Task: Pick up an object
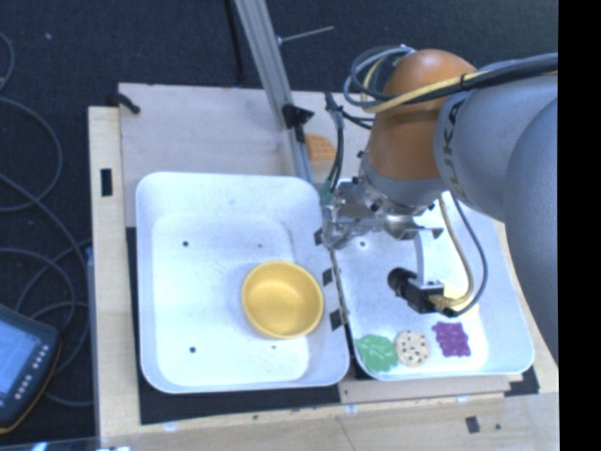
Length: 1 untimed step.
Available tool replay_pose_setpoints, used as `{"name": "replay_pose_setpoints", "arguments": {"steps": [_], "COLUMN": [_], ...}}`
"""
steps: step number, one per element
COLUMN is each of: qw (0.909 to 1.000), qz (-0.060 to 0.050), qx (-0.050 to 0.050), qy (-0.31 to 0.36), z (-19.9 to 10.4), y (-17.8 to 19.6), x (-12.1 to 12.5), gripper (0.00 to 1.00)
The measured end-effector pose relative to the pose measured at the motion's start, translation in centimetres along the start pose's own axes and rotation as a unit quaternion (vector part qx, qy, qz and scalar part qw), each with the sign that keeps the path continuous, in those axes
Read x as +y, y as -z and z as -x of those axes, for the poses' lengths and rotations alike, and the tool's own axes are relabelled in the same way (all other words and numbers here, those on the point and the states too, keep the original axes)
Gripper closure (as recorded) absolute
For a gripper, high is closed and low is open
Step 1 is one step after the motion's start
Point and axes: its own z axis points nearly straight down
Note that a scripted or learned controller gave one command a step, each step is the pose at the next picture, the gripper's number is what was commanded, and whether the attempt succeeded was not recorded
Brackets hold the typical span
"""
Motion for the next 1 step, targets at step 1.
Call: {"name": "replay_pose_setpoints", "arguments": {"steps": [1], "qw": [1.0000], "qz": [0.000], "qx": [0.000], "qy": [0.000], "z": [-4.36], "y": [-0.05], "x": [-0.65], "gripper": [1.00]}}
